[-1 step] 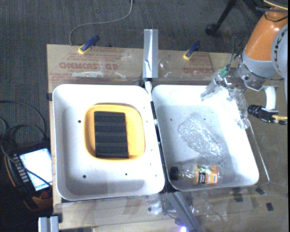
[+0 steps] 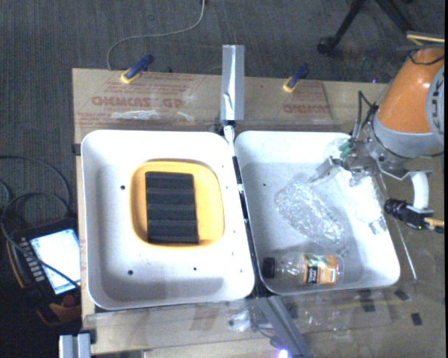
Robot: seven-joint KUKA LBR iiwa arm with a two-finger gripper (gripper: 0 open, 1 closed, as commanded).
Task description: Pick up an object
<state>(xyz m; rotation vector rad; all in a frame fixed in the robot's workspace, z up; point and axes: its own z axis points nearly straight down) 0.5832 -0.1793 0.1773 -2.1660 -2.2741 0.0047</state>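
The claw [image 2: 342, 157] is hovering beyond the crumpled clear plastic wrap [image 2: 310, 213]; its opening is impossible to judge; slippery film risks escaping.

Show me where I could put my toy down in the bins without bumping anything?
The left bin has bare white floor all around the yellow tray, widest along its near edge. In the right bin, the far-left corner is free. It's crowded around the crinkly clear plastic, the bottle along the near wall, and the gripper.
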